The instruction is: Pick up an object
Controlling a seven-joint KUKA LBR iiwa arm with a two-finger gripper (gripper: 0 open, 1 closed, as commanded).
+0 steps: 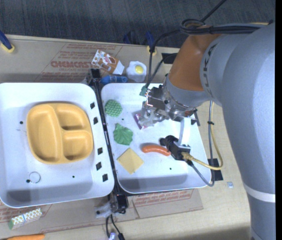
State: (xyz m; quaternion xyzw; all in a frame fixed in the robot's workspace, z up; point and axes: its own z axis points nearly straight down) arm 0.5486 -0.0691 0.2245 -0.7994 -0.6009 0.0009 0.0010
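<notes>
**Potentially Failed Grasp: Causes at the Centre-Right Bin**

**Status.** The gripper (153,111) stood low over the upper half of the bin (151,178) at centre-right of the frame. Whether it was open or closed could not be told from this view, and nothing could be confirmed as held. A pink item (142,119) lay just beside the gripper's lower-left edge, partly hidden by it. It was judged the likeliest target.

**Other contents.** A green disc (113,107) lay near the bin's upper-left corner, with a leaf (123,134) below it. A cheese slice (130,160) lay toward the lower left. A carrot (155,148) lay below the pink item, apart from it.

**Risk 1: missed closure.** The pink item sat to one side of the gripper rather than plainly under it. Closing there would probably have caught only an edge, or nothing.

**Risk 2: slip on lift.** The item looked small and crumpled. A marginal pinch would likely have let it drop back during the rise.

**Risk 3: push instead of pick.** Descent onto the item's edge could have shoved it toward the green disc or leaf.

**Risk 4: floor contact.** The gripper seemed close to the bin floor. Further descent might have pressed into it, or shifted the bin against the neighbouring bin (0,134), which held a tray (60,132).
</notes>
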